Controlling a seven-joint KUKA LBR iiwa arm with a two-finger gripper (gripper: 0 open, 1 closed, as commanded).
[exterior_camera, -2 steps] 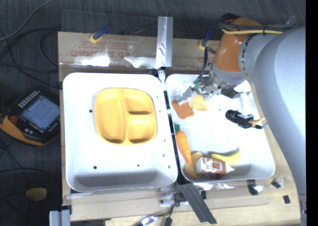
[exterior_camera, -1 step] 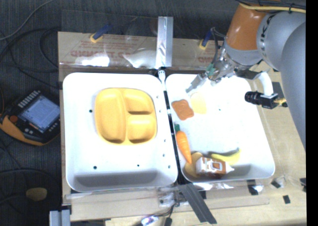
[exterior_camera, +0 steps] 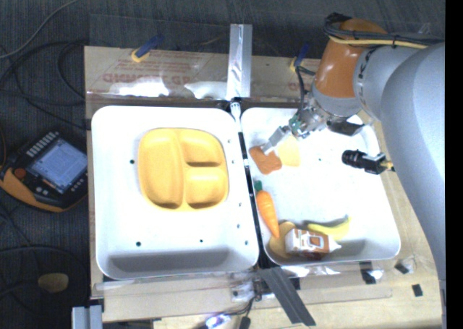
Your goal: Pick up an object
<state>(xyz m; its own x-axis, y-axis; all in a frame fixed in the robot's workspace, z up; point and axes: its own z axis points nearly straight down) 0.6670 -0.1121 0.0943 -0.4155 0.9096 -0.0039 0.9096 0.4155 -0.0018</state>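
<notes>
In the right bin [exterior_camera: 362, 204] lie several toy foods. A salmon-orange piece [exterior_camera: 266, 161] sits by the bin's left wall, with a pale yellow block [exterior_camera: 290, 154] touching its right side. An orange carrot [exterior_camera: 266, 212] lies lower along the same wall. A yellow banana [exterior_camera: 330, 226] and a brown carton [exterior_camera: 308, 243] rest at the front edge. My gripper [exterior_camera: 273, 142] reaches in slantwise from the upper right, its tip just above the salmon-orange piece and beside the yellow block. Nothing is visibly lifted.
The left bin [exterior_camera: 116, 233] holds a yellow divided tray [exterior_camera: 184, 167]. A black fitting on the arm [exterior_camera: 364, 160] hangs over the right bin's right side. A handheld pendant [exterior_camera: 51, 168] lies on the floor at the left.
</notes>
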